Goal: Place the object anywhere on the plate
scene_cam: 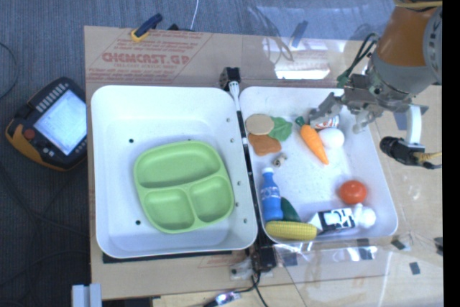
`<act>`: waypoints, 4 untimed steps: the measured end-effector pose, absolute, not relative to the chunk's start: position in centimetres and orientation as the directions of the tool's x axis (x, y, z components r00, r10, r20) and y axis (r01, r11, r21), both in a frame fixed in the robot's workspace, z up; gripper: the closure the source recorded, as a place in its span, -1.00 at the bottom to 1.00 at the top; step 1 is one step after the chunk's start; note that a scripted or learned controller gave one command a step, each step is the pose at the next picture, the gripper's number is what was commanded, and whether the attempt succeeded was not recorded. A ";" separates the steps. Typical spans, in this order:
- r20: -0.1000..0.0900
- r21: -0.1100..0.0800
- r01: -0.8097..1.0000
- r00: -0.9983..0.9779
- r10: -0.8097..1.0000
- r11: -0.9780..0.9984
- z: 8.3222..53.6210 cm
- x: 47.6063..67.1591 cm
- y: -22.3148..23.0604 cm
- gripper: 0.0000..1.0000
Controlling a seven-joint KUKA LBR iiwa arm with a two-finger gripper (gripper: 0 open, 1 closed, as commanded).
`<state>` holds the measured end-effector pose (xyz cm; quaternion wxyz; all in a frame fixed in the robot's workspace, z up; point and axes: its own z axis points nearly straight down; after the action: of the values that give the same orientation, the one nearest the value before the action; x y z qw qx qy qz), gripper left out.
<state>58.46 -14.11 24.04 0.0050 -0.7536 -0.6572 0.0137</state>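
The light green plastic plate with three compartments (pixel 185 185) lies in the left shallow white bin (pixel 115 111), with nothing on it, while an orange toy carrot (pixel 313 142) lies tilted in the right shallow white bin (pixel 384 190) just beside a small white egg-shaped toy (pixel 331 138). The grey claw (pixel 338 111) hangs over that bin's upper right part, close above the egg and carrot; whether it is apart or together I cannot tell, and nothing shows clamped in it

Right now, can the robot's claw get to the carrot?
Probably yes. The gripper hovers just beside the carrot in the right bin, and nothing lies on top of the carrot; only a white egg sits close by.
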 end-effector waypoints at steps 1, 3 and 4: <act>-0.015 -0.029 0.990 0.135 0.991 -0.135 24.7 58.5 -14.1 1.00; -0.016 -0.034 0.990 0.134 0.991 -0.134 25.4 58.5 -14.1 1.00; -0.017 -0.035 0.990 0.134 0.991 -0.134 25.4 58.5 -14.1 -1.00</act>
<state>58.52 -14.06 25.35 0.0075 -0.7529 -0.6578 0.0177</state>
